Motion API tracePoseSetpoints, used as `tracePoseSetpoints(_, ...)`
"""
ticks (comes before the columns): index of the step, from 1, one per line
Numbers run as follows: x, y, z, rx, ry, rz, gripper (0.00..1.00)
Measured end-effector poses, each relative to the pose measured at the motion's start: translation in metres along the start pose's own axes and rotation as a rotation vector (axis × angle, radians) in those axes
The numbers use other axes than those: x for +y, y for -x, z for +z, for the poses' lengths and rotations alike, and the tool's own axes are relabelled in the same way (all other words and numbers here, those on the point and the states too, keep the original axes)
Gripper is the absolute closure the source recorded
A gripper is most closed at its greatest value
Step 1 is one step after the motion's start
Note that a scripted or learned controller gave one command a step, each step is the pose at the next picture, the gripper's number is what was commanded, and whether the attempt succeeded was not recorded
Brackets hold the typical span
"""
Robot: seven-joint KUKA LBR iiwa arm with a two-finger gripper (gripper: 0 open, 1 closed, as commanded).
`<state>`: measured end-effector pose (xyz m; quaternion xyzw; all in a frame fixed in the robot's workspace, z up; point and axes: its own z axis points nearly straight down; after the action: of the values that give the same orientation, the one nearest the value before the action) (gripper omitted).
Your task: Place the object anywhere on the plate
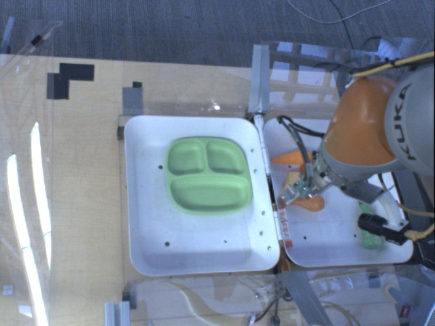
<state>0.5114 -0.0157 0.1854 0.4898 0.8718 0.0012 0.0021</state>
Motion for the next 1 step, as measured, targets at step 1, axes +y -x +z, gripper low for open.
tracePoseSetpoints(1, 0.0759, -0.0154, -0.0004, 0.001, -0.001, 0.099, 1.0)
